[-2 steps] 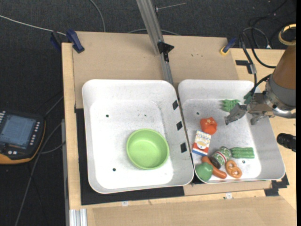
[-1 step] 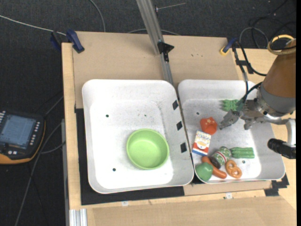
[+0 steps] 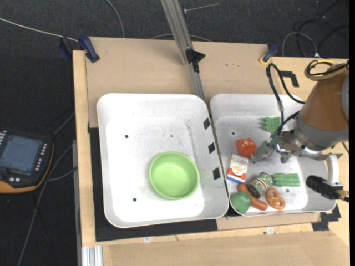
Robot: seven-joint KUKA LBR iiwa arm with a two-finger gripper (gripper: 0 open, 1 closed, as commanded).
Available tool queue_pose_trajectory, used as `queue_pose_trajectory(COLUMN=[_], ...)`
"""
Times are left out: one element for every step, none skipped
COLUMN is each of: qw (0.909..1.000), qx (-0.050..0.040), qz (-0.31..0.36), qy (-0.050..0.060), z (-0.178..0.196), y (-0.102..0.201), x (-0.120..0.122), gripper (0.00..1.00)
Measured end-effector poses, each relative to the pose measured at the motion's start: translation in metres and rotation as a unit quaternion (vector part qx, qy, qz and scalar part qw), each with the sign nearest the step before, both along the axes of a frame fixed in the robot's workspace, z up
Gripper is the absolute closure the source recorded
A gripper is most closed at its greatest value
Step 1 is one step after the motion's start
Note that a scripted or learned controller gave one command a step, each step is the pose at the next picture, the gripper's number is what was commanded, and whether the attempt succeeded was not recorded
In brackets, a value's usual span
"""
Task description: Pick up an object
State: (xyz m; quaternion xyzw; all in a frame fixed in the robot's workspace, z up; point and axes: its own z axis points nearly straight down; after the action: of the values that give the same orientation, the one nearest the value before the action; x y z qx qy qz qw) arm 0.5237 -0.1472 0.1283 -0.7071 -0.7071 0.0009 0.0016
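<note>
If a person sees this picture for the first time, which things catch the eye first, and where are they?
First comes the green bowl, alone in the left bin. Next is the heap of small colourful things at the near edge of the right bin, among them a red tomato. The arm leans in from the right above them.

Pincer (image 3: 265, 153) low, fingers spread.

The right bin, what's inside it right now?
The right bin holds a red tomato-like toy, a small carton, a can, a pretzel, green toys and an orange piece. The end effector and arm cover part of its right side.
</note>
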Motion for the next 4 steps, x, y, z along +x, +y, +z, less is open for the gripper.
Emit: queue_pose_trajectory(qw=[1.0,1.0,1.0,1.0], qx=[-0.0001,-0.0005,-0.0008,-0.0008], qz=[0.0,0.0,0.0,0.0], qy=[-0.001,-0.003,-0.004,-0.004], z=[-0.034,-0.022,0.021,0.063], y=[0.0,0.0,-0.003,-0.003], x=[-0.001,0.0,-0.004,-0.001], gripper=[0.0,1.0,1.0,1.0])
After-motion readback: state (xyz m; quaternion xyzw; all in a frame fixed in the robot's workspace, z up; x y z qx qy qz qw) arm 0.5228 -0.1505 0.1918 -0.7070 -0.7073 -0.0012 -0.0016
